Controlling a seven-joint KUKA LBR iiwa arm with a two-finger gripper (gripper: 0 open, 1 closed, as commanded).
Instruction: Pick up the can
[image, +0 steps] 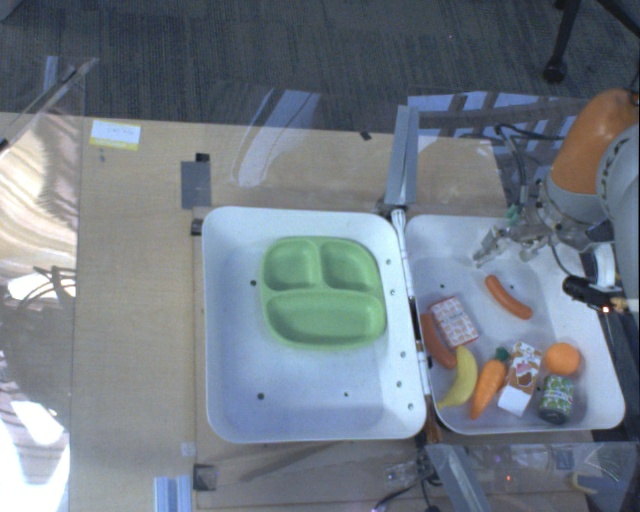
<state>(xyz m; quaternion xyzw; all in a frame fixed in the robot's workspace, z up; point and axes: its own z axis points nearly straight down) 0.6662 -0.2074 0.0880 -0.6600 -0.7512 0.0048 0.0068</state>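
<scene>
- The can (556, 398) stood upright in the lower right corner of the right bin (445, 235), a small dark-green tin with a pale top; its label was too small to read.
- An orange (564, 358) sat just above it, touching or nearly so, and a small carton (519, 376) lay just to its left.
- Further left lay a carrot (487, 387), a banana (460, 377), a sausage (437, 340) against the bin's left wall and a patterned packet (453, 321); a second sausage (508, 297) lay apart, higher up.
- The gripper (512, 240) hung over the bin's upper part, well apart from the can, its fingers spread and holding nothing.
- The arm (590, 160) came in at the upper right, partly cut off by the frame's edge.
- The left bin (225, 400) held a green divided plate (322, 292).
</scene>
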